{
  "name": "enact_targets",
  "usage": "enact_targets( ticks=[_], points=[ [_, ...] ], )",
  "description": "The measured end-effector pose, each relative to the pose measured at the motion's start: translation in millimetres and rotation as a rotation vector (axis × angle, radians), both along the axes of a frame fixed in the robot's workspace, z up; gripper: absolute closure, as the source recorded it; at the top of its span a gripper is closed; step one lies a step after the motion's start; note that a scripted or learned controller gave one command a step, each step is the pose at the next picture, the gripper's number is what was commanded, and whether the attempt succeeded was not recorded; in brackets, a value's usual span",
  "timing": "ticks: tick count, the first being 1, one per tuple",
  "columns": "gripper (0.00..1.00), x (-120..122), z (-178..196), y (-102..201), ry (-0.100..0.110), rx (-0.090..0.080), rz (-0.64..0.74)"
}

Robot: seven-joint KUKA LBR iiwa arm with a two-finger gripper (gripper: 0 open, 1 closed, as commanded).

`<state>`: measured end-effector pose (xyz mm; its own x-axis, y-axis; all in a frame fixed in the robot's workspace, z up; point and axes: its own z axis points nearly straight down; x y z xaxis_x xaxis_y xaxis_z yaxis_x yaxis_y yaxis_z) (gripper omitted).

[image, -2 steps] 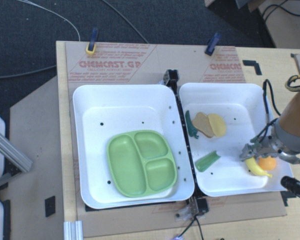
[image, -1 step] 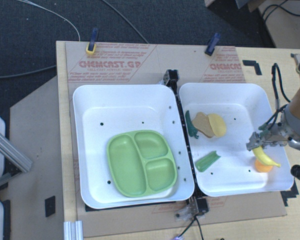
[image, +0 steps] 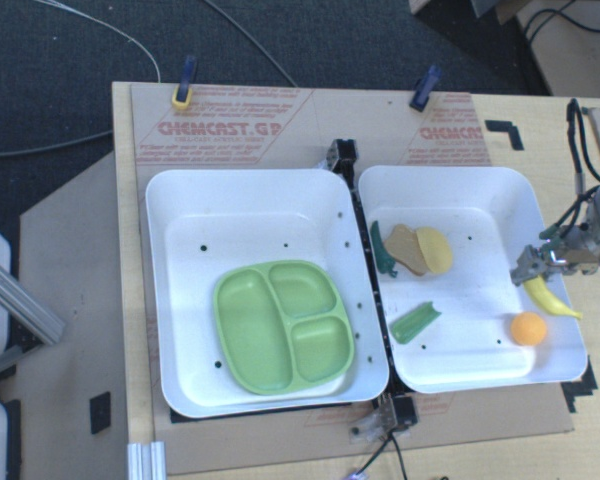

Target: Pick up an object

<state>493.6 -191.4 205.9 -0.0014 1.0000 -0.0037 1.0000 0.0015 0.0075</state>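
Observation:
The right bin (image: 480, 193) holds a tan bread slice (image: 407, 249) with a yellow piece (image: 435, 251) against it, a dark green piece (image: 382, 251) by the bin's left wall, a light green pod (image: 414, 322), an orange ball (image: 528, 329) and a yellow banana (image: 548, 297). My gripper (image: 543, 261) comes in over the right rim of this bin, just above the banana's upper end. Whether it touches the banana is unclear.
The left bin (image: 180, 208) carries a green divided plate (image: 282, 324). Blue clamps (image: 185, 78) (image: 425, 88) hold the cardboard sheet at the back. A black clip (image: 342, 154) sits between the bins. Cables run along the right edge.

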Motion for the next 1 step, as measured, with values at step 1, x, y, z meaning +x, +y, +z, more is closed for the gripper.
enact_targets(
  ticks=[1],
  points=[
    [1.0,21.2,9.9,57.4,0.004,0.003,0.005]
  ],
)
